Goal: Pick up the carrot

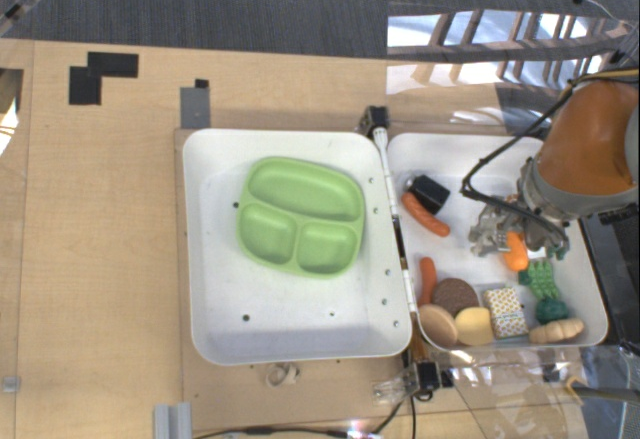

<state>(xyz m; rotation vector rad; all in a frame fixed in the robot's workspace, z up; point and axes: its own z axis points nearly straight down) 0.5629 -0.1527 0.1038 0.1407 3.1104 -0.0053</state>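
Reaching in from the right, I hang my claw [515, 239] low over the right bin [455, 152], with my grey wrist and its orange band above it. An orange carrot [516, 253] sits right at the tip of my claw, in the right half of that bin, and its lower end pokes out below the metal. It seems to lie between my fingers, yet the slant of the view hides the contact, so I cannot tell whether my claw is closed on it or merely over it. Just below the carrot lies a green leafy vegetable [541, 279], with a darker green piece [551, 309] beneath that. Along the bin's near edge I see a pale tan piece [556, 330], a patterned cube [505, 310], a yellowish roll [475, 325], a beige egg-shaped piece [437, 324] and a brown round patty [455, 294]. A red sausage [428, 277] stands beside the patty, near the bin's left wall. Farther back, a second orange-red sausage [429, 212] lies at a slant, touching a black block [429, 192]. In the left bin [215, 327] a green divided plate [300, 215] rests near the middle, with three compartments. Both bins sit side by side on the wooden surface [90, 257].
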